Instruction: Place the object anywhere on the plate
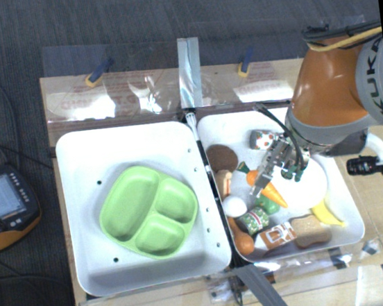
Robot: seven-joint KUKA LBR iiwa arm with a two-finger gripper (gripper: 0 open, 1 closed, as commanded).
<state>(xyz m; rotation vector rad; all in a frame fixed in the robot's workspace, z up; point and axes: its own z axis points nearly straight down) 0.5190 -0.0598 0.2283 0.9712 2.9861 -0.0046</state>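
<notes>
A green divided plate (150, 210) lies in the left white bin (81, 163). The right bin (348, 223) holds a pile of toy food: a brown round piece (221, 157), an orange carrot (272, 193), a white egg (235, 207), a green packet (259, 218), a yellow banana (325, 214), a bread piece (312, 231), an orange ball (244, 244). My gripper (265, 172) hangs over the carrot in the middle of that pile, reaching down from the arm's orange band (326, 85).
A small white figure with red (262, 138) lies at the back of the right bin. A handheld control pendant (2, 203) sits left of the bench. The bins' shared wall (208, 181) runs between plate and pile.
</notes>
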